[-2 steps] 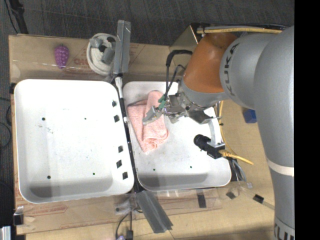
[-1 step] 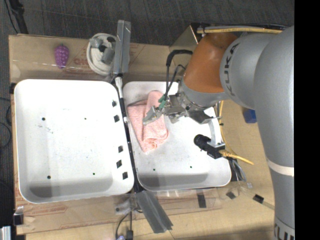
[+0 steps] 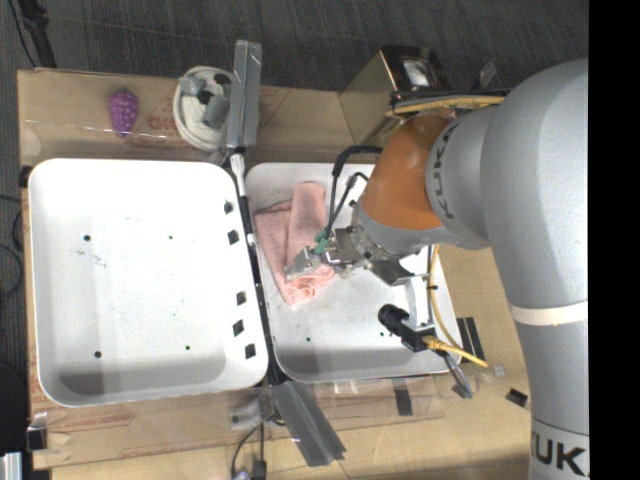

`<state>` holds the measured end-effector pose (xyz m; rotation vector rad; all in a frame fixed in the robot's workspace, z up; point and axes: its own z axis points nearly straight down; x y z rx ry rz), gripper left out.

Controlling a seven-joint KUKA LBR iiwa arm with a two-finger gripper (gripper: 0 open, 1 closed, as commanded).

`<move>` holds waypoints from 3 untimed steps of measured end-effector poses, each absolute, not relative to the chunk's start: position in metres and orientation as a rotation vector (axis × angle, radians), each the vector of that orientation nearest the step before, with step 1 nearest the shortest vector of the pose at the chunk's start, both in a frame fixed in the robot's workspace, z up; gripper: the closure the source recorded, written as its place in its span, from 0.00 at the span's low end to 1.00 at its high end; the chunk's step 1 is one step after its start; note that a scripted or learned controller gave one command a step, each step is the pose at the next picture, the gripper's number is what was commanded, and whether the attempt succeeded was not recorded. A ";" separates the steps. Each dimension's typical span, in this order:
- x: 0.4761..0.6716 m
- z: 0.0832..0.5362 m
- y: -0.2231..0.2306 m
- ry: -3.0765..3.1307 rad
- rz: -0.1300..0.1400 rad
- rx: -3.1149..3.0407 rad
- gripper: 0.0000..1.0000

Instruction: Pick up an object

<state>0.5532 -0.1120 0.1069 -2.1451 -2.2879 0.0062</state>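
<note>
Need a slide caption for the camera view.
The gripper sits at a crumpled pink cloth in the right bin.

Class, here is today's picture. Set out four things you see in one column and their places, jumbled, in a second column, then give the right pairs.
1 pink cloth
2 purple object
3 white round object
4 gripper

A on the cardboard, near where the two bins meet
B at the cloth's edge, reaching in from the right
C lying in the right bin
D on the cardboard, far left

Pairs: 1-C, 2-D, 3-A, 4-B
</note>
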 end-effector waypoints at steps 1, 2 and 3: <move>0.592 0.192 -0.086 -2.075 0.005 -2.356 0.00; 0.581 0.094 -0.151 -2.235 -0.002 -2.208 0.00; 0.615 0.094 -0.133 -2.459 -0.002 -1.958 0.00</move>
